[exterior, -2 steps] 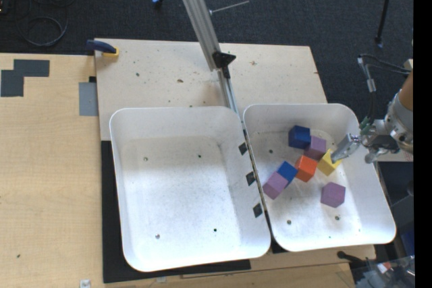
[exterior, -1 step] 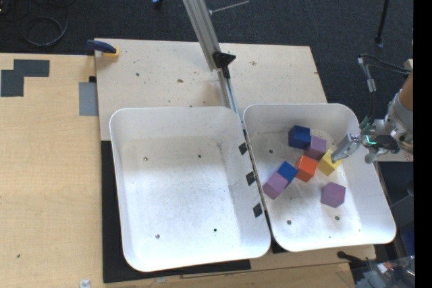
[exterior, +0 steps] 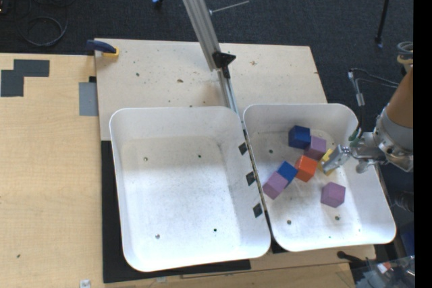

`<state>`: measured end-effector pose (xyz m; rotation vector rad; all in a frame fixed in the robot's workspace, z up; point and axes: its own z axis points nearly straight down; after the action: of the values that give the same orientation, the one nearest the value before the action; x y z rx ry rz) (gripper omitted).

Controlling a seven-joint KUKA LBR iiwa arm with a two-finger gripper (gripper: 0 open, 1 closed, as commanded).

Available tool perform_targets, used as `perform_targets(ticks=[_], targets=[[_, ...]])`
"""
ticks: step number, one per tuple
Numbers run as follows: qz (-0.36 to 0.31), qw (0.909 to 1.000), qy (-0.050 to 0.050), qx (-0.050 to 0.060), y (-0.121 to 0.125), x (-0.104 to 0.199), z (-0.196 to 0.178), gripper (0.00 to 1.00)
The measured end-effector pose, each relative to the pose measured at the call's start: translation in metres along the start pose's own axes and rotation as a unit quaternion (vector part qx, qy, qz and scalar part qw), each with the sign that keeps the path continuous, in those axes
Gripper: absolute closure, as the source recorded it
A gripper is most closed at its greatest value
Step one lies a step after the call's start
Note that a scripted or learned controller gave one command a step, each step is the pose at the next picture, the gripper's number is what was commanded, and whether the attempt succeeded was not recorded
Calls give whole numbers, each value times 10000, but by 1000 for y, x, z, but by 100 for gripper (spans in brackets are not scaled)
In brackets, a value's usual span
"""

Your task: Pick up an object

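hand (exterior: 335, 160) is down in the right bin (exterior: 368, 229), fingers clamped on a yellow block (exterior: 328, 156), right beside the orange block (exterior: 307, 167). purple block (exterior: 333, 194) sits nearby, left bin (exterior: 135, 145) next door.

The arm (exterior: 405, 111) is cut off at the 3 o'clock edge. The gripper (exterior: 335, 160) partly hides a yellow block (exterior: 329, 154); its finger gap is unclear.
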<state>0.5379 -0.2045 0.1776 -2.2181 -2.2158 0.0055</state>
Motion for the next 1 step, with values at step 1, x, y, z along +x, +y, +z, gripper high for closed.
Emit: perform_targets(ticks=[1], targets=[[3, 10000, 2, 3, -5, -3, 45, 0]])
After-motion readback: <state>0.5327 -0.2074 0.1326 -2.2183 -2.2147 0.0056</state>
